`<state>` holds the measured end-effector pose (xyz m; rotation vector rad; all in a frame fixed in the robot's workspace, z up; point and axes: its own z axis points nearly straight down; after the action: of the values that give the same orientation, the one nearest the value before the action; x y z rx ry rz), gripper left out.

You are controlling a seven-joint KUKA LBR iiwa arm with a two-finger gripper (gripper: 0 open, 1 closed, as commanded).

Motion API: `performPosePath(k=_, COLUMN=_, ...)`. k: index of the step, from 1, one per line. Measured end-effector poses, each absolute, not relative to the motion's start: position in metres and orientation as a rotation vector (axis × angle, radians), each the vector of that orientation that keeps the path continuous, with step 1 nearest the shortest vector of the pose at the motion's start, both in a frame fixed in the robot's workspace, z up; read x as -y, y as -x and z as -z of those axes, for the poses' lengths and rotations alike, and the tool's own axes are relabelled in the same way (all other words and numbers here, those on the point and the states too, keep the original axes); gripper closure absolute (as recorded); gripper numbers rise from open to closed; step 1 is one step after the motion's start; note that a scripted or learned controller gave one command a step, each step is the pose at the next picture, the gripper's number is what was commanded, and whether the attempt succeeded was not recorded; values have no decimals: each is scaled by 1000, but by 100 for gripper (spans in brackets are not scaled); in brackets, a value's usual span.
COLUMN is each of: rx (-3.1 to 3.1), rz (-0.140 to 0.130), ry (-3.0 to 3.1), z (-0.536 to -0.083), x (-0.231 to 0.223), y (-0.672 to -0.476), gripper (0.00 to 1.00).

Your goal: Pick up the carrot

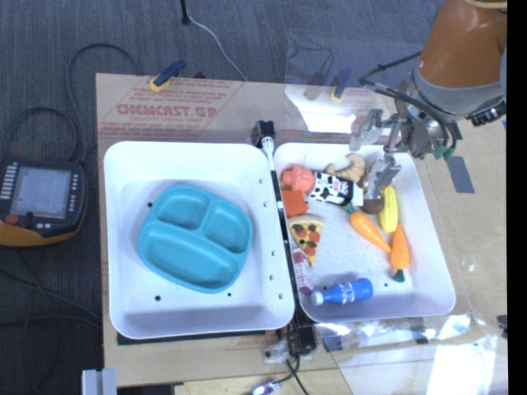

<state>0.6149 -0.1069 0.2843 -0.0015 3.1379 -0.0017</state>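
Observation:
Two orange carrots lie in the right bin (436,290). One carrot (370,230) lies slantwise near the bin's middle, and the other carrot (399,250) sits just to its right with a green tip toward the front. My gripper (380,179) hangs over the back of the right bin, above and slightly behind the slanted carrot's upper end. It is close to a yellow toy vegetable (389,208). Nothing is seen held by it.
The right bin also holds a pizza slice (306,235), a blue bottle (344,291), a black-and-white carton (331,190), a red-orange toy (296,178) and a tan toy (352,167). A blue divided plate (196,235) lies in the left bin (123,303).

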Motion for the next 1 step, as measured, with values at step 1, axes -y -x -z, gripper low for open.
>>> performPosePath(k=1, rx=-3154, rz=-4, ry=64, z=-138, x=153, y=-599, gripper=0)
